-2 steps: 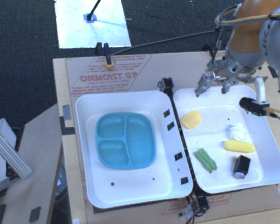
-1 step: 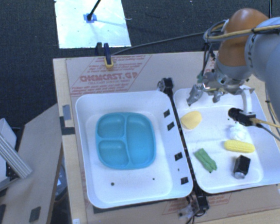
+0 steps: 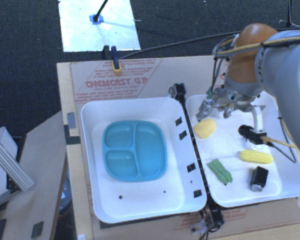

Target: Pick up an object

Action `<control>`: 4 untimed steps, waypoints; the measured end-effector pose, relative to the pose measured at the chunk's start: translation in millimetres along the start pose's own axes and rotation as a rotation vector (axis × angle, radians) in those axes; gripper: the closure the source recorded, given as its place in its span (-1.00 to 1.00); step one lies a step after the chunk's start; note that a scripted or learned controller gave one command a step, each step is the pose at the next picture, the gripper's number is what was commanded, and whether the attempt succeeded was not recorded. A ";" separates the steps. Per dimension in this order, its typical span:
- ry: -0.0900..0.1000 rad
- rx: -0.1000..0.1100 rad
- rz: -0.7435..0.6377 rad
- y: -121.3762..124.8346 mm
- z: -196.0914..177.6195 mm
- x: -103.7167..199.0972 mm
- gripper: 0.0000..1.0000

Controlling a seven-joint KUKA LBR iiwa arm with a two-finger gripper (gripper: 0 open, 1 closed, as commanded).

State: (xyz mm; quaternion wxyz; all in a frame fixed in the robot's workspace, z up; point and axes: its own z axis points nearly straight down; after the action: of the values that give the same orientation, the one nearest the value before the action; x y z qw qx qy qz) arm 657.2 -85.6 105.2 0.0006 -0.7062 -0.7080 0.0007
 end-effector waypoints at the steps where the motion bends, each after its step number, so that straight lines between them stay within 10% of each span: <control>1: 0.000 -0.002 0.000 0.5 21.3 0.5 -1.00; 2: -0.001 -0.007 -0.002 2.1 8.5 0.5 1.00; 4: 0.000 -0.009 0.002 -4.6 -87.7 -2.3 1.00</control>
State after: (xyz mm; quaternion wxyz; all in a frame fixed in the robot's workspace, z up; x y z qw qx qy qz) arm 652.8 -88.0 192.9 -0.0027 -0.7068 -0.7074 -0.0023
